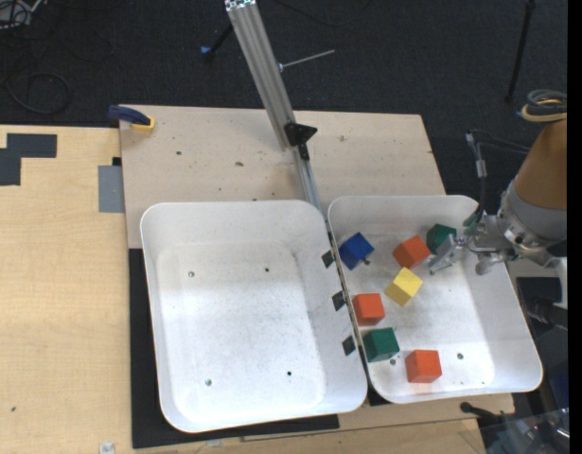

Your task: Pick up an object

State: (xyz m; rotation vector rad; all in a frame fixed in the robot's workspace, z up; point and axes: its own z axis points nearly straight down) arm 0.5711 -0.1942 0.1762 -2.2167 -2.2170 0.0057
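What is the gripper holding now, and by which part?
It cannot be told: the gripper sits beside the dark green block, but no object shows between its fingers.

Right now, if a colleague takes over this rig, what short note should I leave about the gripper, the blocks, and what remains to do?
Gripper: low over the right bin, at its upper right part, beside the dark green block. Whether it holds anything cannot be told.
Blocks, all in the right bin: blue block, orange block, yellow block, a second orange block, a second green block, red-orange block.
Left bin: white, beside the right one.
Done: the arm is at the blocks.
Left: no block is seen lifted; the pick is still to be confirmed.
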